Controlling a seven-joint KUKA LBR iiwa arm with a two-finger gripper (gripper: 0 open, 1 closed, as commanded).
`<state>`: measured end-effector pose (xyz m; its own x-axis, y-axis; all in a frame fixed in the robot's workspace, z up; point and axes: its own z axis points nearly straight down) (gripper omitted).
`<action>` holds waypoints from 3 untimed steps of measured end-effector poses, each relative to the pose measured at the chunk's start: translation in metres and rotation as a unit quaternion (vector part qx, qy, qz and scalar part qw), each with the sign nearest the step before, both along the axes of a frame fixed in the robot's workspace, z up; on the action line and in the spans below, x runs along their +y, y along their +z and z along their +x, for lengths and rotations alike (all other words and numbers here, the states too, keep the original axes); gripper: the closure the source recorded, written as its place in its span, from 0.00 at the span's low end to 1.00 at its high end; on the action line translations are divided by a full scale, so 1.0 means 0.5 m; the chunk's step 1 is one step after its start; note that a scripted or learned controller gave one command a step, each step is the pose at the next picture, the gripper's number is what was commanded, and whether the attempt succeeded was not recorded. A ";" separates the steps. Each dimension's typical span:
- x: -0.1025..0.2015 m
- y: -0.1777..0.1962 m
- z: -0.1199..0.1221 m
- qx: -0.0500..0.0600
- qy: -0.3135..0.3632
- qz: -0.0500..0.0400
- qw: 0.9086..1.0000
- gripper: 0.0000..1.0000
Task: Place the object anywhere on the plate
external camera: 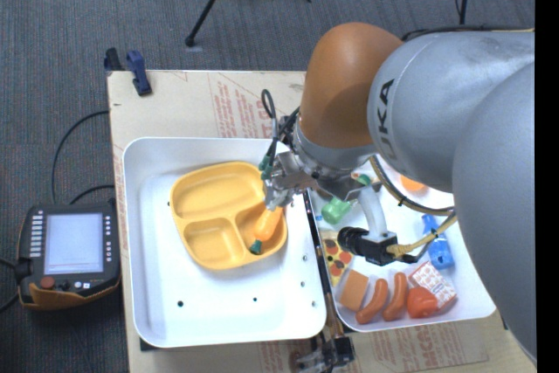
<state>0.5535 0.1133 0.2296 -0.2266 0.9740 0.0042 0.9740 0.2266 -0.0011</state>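
A yellow divided plate [218, 210] lies in the left white bin [153, 275]. An orange toy carrot [266, 228] with a green stem rests in the plate's right compartment, leaning on its rim. My gripper [276, 188] hangs right above the carrot's upper end at the plate's right edge. The grey arm with its orange band [349, 83] covers the wrist from above, and the fingertips are too small and dark to read.
The right bin [472, 297] holds several toy foods: sausages [389, 297], a pizza slice [332, 256], a green piece [335, 209], a blue item [439, 253] and a red-white item [432, 279]. A teach pendant [70, 253] lies left of the bench.
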 end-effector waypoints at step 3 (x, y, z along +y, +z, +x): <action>0.154 -0.002 0.095 0.001 0.176 -0.002 0.984 1.00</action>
<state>0.6009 0.1904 0.2288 -0.5494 0.8356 0.0002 0.8356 0.5494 -0.0040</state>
